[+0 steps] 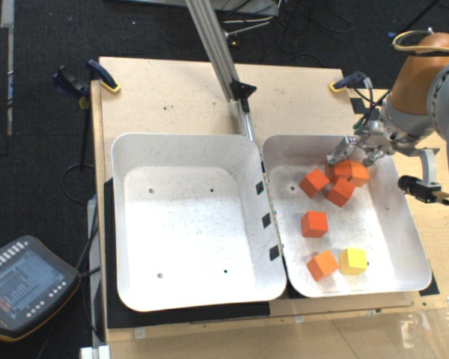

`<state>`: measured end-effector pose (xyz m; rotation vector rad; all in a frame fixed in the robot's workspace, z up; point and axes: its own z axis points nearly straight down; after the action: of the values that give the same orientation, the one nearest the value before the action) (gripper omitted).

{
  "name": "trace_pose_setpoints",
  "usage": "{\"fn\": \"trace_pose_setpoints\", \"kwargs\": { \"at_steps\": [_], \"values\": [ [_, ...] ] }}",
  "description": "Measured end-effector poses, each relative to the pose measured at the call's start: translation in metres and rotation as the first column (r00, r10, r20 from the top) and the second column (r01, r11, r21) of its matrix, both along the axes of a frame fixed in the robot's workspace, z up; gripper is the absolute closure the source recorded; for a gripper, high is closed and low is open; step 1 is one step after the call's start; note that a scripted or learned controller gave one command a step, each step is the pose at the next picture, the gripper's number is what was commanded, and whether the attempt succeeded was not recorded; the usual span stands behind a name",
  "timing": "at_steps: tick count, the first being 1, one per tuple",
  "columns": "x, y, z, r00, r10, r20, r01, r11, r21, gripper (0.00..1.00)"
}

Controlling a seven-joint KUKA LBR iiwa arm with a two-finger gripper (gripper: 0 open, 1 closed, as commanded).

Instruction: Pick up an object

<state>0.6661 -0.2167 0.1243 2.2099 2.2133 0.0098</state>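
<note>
The right bin (404, 230) holds several blocks. A cluster sits near its back: a red-orange block (313, 183), a red block (340, 191) and an orange block (352, 173) on top of them. Further forward lie a red cube (314, 224), an orange cube (322, 265) and a yellow cube (353, 261). My gripper (357, 153) hangs over the back of this bin, right above the orange block of the cluster. I see no block lifted off the pile.
The left bin (135, 155) lies beside the right one. A slanted metal pole (213, 43) crosses the bench from the back to the bins' divide. Clamps (101, 77) grip the board's back corners. A teach pendant (22, 286) lies at lower left.
</note>
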Motion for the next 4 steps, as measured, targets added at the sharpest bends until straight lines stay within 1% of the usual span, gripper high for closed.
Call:
{"fn": "trace_pose_setpoints", "kwargs": {
  "at_steps": [1, 2, 3, 4],
  "values": [
    [0.002, 0.003, 0.01, 1.0, 0.005, 0.004, -0.005, 1.0, 0.001, 1.0],
    [0.013, 0.008, 0.063, 1.0, 0.003, -0.006, -0.003, 1.0, 0.003, 1.0],
    [0.014, 0.008, 0.09, 1.0, 0.001, -0.009, -0.001, 1.0, 0.004, 1.0],
    [-0.005, 0.056, 0.104, 1.0, 0.006, -0.012, -0.006, 1.0, 0.006, 1.0]
  ]
}}
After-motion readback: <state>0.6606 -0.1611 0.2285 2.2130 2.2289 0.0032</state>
